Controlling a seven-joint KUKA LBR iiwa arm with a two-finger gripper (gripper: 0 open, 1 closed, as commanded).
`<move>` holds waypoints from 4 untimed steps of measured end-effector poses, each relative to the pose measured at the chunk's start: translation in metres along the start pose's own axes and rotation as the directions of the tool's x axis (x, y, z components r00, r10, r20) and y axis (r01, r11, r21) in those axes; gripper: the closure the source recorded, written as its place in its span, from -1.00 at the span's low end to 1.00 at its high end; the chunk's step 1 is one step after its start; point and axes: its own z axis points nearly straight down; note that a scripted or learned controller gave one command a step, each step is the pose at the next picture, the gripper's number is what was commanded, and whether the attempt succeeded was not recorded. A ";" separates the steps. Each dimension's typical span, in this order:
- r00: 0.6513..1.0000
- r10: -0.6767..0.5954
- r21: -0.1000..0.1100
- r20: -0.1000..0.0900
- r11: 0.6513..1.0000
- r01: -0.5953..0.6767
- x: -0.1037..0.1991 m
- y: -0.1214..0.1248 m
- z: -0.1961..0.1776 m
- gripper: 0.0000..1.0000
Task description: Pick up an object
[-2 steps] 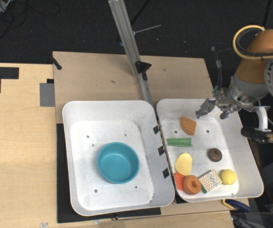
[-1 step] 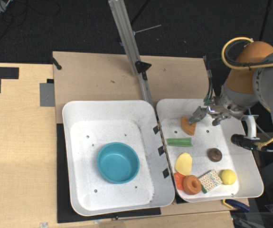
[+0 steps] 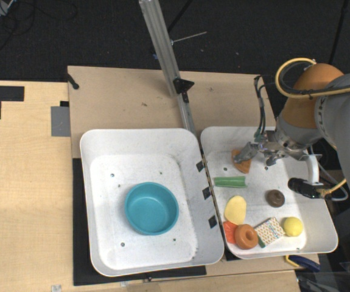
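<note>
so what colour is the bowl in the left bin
Teal blue bowl, clearest in the camera view.

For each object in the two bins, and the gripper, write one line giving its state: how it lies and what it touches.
Blue bowl: upright, alone in left bin.
Green stick: lying flat.
Orange ring: flat, touching patterned block.
Yellow ball: resting near the block.
Brown disc: flat, apart.
Gripper: low over orange piece.

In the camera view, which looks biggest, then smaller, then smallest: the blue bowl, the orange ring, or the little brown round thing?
1. blue bowl, by far the biggest
2. orange ring
3. brown round thing, the smallest
</note>
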 end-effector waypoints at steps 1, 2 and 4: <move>1.000 0.000 -0.004 0.002 1.000 0.000 -0.001 0.001 -0.013 1.00; 1.000 0.001 0.000 0.002 1.000 -0.001 -0.008 0.003 -0.059 1.00; 1.000 0.002 -0.001 0.002 1.000 -0.002 -0.010 0.006 -0.145 1.00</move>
